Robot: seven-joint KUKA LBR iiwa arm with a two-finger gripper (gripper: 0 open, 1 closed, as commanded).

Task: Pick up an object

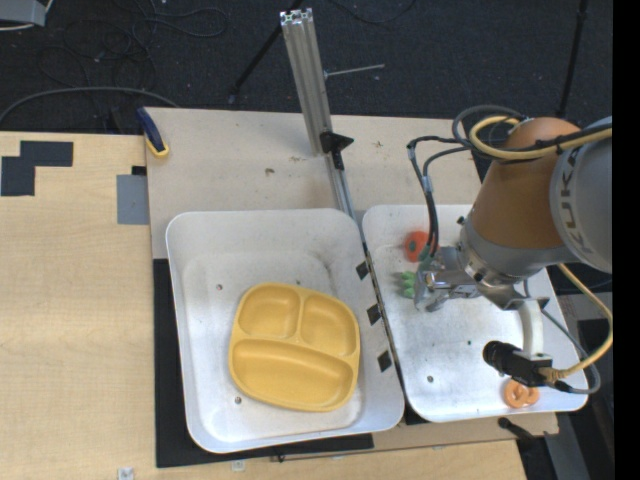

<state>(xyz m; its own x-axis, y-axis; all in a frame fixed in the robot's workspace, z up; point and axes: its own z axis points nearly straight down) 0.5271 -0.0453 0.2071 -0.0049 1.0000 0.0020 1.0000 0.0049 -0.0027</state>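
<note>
A divided tray (296, 347) lies in the left bin (200, 268), while in the right bin (445, 378) a small toy (406, 283) sits near the left wall beside the gripper (432, 290), another piece (415, 242) lies behind it, and a ring-shaped object (518, 395) rests at the front right corner.

Beside my workspace, the pale wooden tabletop (70, 298) runs out to the left, marked with a few dark and grey square patches near its upper corner. A silver aluminium extrusion post (308, 83) rises at a slant from behind the two bins, with a black bracket (335, 144) clamped at its lower part. A small blue-and-yellow tool (153, 133) lies at the far left corner of the beige board. Black cables (130, 13) trail across the dark floor beyond.
</note>
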